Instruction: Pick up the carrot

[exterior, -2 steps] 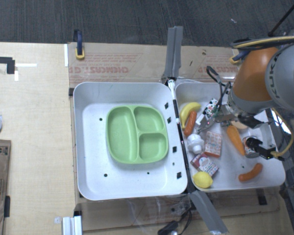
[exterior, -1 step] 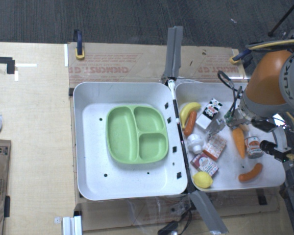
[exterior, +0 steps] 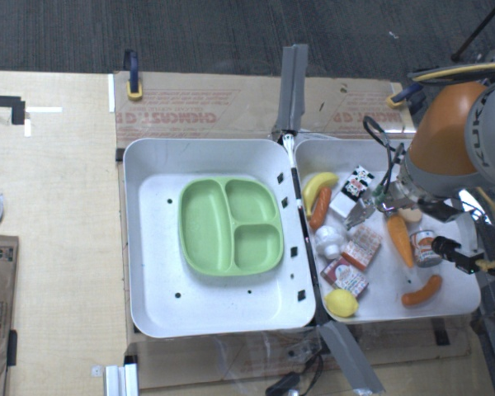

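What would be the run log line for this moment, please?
gripper above right bin | carrot lying in bin, not held | green plate in left bin

Gripper (exterior: 371, 207) low, arm bent down

A single fixed camera looks down on the bench (exterior: 58, 221) at a slant from well above — far enough to take in both white bins. The left bin (exterior: 148, 246) sits near centre, the right bin (exterior: 454, 304) toward 3 o'clock — the arm (exterior: 450, 130) enters at 2 o'clock.
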Available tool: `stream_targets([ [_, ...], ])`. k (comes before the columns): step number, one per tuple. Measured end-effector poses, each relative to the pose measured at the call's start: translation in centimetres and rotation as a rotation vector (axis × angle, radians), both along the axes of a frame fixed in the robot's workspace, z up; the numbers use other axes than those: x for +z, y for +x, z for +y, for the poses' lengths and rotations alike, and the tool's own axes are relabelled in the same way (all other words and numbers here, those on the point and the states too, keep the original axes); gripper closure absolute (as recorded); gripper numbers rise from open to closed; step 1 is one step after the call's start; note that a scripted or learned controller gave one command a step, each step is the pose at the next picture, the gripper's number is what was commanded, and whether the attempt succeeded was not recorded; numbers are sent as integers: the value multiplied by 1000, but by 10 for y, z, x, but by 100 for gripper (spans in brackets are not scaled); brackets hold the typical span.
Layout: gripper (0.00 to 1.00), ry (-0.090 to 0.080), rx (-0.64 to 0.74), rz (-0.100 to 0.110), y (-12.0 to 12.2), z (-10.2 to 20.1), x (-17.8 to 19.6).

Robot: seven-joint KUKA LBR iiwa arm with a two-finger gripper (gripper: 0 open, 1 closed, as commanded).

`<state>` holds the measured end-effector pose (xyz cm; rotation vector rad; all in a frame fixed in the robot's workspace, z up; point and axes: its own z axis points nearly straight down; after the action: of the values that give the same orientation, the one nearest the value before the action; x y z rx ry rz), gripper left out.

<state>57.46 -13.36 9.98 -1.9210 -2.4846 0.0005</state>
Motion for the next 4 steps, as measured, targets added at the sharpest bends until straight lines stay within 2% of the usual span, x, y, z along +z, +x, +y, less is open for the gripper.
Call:
stream_targets([
  [1,0,-1,-56,-1,-12,24,51],
  [2,0,-2,-101,-12,1,-45,3],
  [3,0,-2,-29,-13,-27,-46,-2],
  [4,0,-5,360,-13,-33,-45,-2],
])
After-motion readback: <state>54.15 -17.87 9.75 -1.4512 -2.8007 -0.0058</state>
